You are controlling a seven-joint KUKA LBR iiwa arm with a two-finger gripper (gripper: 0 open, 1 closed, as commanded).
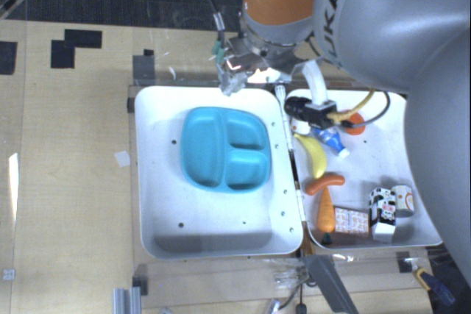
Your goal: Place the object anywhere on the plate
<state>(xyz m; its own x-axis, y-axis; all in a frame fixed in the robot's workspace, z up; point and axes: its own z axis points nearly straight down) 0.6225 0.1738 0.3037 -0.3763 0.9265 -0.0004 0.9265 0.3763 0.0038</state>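
plate (pixel 224 148) sits in the left bin (pixel 158 232), three-section side up and bare. gripper (pixel 234 73) hangs past its far edge at the bin's back rim, so the plate lies nearer the camera than it. can't tell its state or any object in it.

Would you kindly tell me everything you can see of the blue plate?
The plate is light blue, looks like smooth plastic, and is roughly rectangular with rounded corners. Raised ridges split it into three compartments: one large on the view's left, two smaller on the right. It lies flat, slightly turned, near the middle of the left bin, holding nothing, touching only the bin floor.
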